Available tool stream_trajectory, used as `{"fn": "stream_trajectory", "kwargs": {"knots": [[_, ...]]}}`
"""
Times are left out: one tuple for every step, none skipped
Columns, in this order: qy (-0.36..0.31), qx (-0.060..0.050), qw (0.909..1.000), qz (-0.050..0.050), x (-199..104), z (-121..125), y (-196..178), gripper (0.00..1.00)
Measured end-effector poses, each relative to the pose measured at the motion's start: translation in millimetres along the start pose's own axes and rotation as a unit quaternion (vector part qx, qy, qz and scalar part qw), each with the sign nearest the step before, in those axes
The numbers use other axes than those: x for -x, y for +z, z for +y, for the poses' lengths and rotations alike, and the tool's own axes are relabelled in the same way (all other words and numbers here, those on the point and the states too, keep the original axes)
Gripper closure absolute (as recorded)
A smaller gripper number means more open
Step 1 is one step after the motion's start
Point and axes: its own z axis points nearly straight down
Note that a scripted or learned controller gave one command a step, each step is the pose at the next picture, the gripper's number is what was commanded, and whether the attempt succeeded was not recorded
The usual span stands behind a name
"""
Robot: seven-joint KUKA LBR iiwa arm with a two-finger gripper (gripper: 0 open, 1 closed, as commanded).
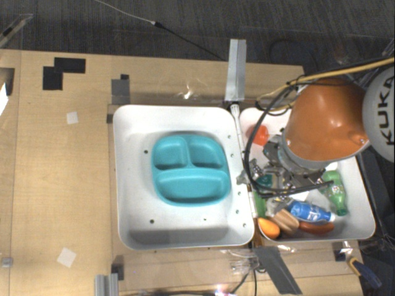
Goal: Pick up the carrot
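Orange and only partly seen, the carrot (260, 132) is lying in the right bin (364, 217), near its upper left corner, close to the dividing wall and partly hidden by black cables and the arm's wrist. Just below and to the right of it, the gripper (271, 176) is being held low inside the same bin; whether it is spread or pressed together cannot be told, since it is being covered by the orange band (324, 122) and the wrist hardware. Along the bin's lower edge, an orange fruit-like piece (269, 227), a blue bottle (311, 213) and a green bottle (335, 192) are being kept crowded together. In the left bin (133, 165), a teal divided plate (187, 168) is being displayed, well apart from the carrot.
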Motion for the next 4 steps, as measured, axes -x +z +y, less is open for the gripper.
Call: {"fn": "stream_trajectory", "kwargs": {"knots": [[0.000, 0.000, 1.0000, 0.000, 0.0, 0.0, 0.0, 0.00], [0.000, 0.000, 1.0000, 0.000, 0.0, 0.0, 0.0, 0.00], [0.000, 0.000, 1.0000, 0.000, 0.0, 0.0, 0.0, 0.00], [0.000, 0.000, 1.0000, 0.000, 0.0, 0.0, 0.0, 0.00]]}}
